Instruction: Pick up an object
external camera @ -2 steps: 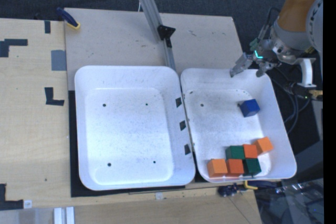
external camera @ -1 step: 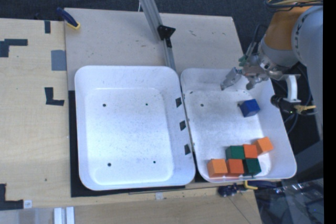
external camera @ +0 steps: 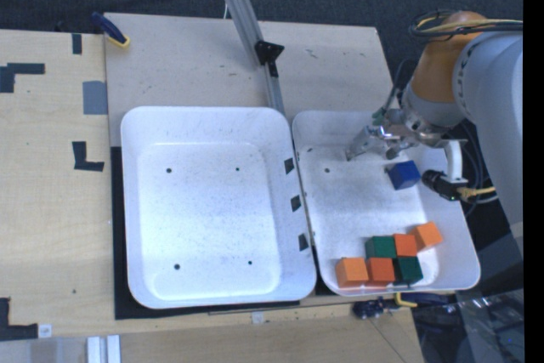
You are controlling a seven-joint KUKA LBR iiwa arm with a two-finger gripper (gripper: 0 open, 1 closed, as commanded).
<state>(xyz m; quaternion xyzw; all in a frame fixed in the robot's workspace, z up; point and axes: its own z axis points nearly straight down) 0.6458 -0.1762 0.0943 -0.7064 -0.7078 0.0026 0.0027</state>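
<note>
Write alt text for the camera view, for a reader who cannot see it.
A grey arm with an orange band reaches from the right into the right bin, its gripper near the far end beside a blue block. Orange and green blocks cluster at the bin's near end.

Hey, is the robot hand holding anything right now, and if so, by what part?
Nothing is held. The hand hangs over the right bin with nothing in it; the blue block lies apart from it on the bin floor.

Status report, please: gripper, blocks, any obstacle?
Gripper low over right bin, nothing visibly held. Blue block loose beside it. Orange and green blocks clustered at near edge. No obstacle.
</note>
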